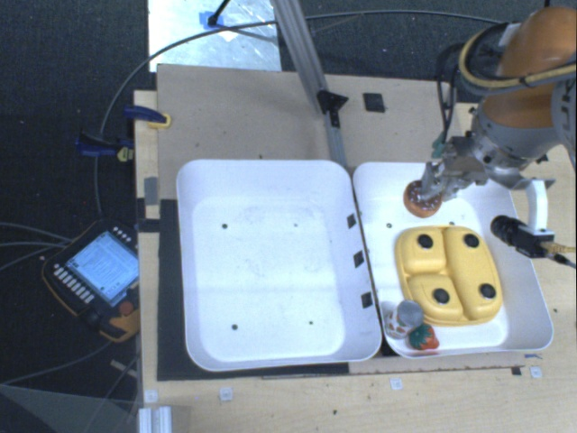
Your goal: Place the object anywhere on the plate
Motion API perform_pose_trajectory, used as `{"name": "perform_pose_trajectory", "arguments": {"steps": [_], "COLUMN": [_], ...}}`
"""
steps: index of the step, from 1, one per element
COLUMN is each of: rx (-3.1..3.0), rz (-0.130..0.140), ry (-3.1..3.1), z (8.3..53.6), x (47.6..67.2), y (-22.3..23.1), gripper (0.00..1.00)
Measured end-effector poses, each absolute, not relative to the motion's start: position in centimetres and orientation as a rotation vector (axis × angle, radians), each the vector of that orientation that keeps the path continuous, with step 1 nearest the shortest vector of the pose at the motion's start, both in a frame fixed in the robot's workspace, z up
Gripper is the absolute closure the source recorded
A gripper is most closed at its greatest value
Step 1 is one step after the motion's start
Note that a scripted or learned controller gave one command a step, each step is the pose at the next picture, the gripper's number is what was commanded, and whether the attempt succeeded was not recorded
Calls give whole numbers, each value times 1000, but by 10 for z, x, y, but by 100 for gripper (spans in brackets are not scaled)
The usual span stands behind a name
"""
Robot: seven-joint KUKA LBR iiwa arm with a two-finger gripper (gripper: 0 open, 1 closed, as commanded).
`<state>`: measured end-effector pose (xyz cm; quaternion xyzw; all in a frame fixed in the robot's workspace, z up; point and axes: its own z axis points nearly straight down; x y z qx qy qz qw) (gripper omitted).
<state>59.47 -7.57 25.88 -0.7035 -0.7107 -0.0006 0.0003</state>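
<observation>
Two white bins sit side by side on my screen; the right bin [532,332] holds the yellow plate [451,273]. My gripper [431,188] hangs directly over a small brown object [420,203] lying beyond the plate, near the bin's far wall.

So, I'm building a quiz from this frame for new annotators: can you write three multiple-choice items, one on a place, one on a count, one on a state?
1. Which bin holds the yellow plate?
A. left bin
B. right bin
C. neither

2. How many compartments does the plate have?
A. two
B. three
C. five

3. Where is the gripper?
A. directly over the round brown object
B. over the left bin
C. resting on the plate

Key: 1 B, it lies right of the divide. 2 B, three hollows show. 3 A, it sits just above the brown object, beyond the plate.
</observation>
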Motion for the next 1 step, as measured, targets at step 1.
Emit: {"name": "perform_pose_trajectory", "arguments": {"steps": [1], "rx": [-2212], "rz": [-1], "ry": [-2230], "z": [258], "x": [580], "y": [-28], "gripper": [100]}}
